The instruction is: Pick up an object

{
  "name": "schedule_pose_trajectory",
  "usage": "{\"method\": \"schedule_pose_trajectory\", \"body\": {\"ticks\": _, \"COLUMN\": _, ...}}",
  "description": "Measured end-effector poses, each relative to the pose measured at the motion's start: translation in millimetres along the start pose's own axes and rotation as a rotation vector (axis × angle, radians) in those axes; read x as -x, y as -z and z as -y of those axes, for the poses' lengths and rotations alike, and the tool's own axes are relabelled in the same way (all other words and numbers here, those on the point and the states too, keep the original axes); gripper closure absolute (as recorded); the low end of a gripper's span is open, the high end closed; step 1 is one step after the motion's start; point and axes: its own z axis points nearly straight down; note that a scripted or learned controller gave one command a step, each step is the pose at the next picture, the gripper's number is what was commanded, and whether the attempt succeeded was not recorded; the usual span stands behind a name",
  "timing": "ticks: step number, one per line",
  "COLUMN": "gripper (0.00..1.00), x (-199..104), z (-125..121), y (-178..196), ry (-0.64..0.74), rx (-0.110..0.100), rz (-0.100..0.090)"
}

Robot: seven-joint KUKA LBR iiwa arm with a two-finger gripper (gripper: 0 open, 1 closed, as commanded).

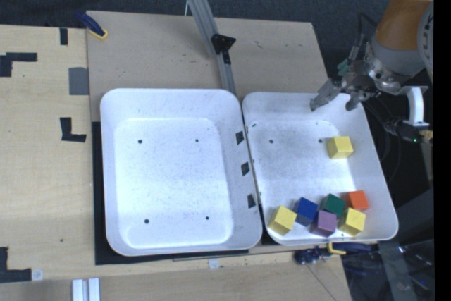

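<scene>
Where the bench [162,53] shows bare, its surface is light wood, marked with several dark tape pieces along the left side and one grey patch. Beyond the far edge of the bench lies dark blue-grey carpeted floor. A grey metal strut [201,7] crosses the bench at a slant from the top of the view down to the gap between the bins. A small blue and yellow item [91,25] lies near the far left corner of the bench.

Two white bins sit side by side on a dark mat, their inner rims touching. Small dark specks and four dark dots mark the floor of the left bin [173,169].

The right bin [296,158] contains six cubes:
- three yellow cubes: one lone yellow cube [340,146] in the right middle of the bin, well apart from the rest; one [283,219] at the left end of the cluster; one [354,220] at the right end;
- one blue cube [306,210];
- one green cube [333,204];
- one purple cube [326,222];
- one orange cube [358,200].

The last six cubes form a tight cluster along the near rim.

The arm enters from the right. The gripper [332,101] hangs over the far right corner of the right bin, fingers spread apart with nothing between them, well apart from every cube.
</scene>
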Motion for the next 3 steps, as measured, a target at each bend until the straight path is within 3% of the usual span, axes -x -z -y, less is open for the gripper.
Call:
{"method": "schedule_pose_trajectory", "body": {"ticks": 2, "gripper": 0.00, "x": 5, "z": 10, "y": -115, "ry": 0.000, "rx": -0.003, "rz": -0.001}}
{"method": "schedule_pose_trajectory", "body": {"ticks": 3, "gripper": 1.00, "x": 4, "z": 8, "y": -100, "ry": 0.001, "rx": 0.004, "rz": -0.001}}
